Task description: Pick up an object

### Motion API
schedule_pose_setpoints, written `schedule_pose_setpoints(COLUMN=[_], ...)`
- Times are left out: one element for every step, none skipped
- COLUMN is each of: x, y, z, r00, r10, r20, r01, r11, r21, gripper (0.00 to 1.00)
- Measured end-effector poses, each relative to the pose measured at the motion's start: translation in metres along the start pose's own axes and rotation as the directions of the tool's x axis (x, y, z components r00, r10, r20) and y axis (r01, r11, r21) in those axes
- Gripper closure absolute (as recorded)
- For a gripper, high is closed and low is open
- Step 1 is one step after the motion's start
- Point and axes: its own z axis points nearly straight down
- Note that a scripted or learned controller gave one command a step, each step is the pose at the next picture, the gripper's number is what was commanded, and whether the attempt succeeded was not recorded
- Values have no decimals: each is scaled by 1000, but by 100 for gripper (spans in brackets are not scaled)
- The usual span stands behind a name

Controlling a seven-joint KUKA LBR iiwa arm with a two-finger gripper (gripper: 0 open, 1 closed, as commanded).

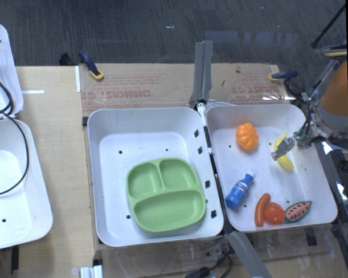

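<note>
- Camera view. Brown bench (pixel 53 111) bearing two white bins side by side; dark floor behind, blue clamps on the bench's far edge.
- Left bin (pixel 107 183), well left of the gripper: green divided plate (pixel 164 194).
- Gripper (pixel 284 150) low in the right bin (pixel 318 176), at a yellow object (pixel 286 162) (partly hidden; fruit type unclear). Cannot tell the finger state, nor whether anything is held.
- Orange pumpkin-like toy (pixel 247 136) just left of the gripper.
- Blue bottle (pixel 239 191) nearer the camera, to its left.
- Red-orange pieces (pixel 268 211) and watermelon slice (pixel 298 210) at the bin's near edge.
</note>
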Motion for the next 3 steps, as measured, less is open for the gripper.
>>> schedule_pose_setpoints(x=[13, 12, 39], y=[15, 16, 49], z=[31, 22, -61], r00=[986, 986, 994], r10=[168, 166, 110], r20=[0, 1, 1], r01=[-168, -166, -110], r11=[986, 986, 994], r21=[7, 6, 6], gripper=[0, 100, 100])
